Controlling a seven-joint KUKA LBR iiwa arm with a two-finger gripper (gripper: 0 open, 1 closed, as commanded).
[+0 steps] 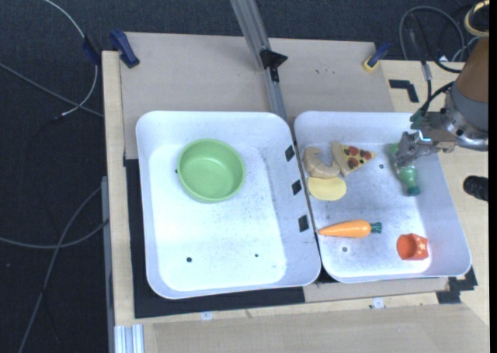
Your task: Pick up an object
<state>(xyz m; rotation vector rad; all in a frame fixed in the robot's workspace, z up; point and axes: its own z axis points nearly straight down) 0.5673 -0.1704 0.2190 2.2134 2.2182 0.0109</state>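
The green object [409,181] lies near the right bin's [458,227] far right side, just under the gripper [405,154]; you can't tell whether it's gripped or lifted, so count the pick as unfinished, with carrot [346,229] nearby

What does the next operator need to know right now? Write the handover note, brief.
Gripper: low over the right bin, at its upper right part, directly above a small green object. A grasp cannot be confirmed.
Right bin also holds: a pizza slice, a tan piece, a yellow round piece, a carrot and a red-orange object.
Left bin: a green bowl.
Done: the arm is at the green object.
Left: grasp and lift an object; nothing is visibly raised.
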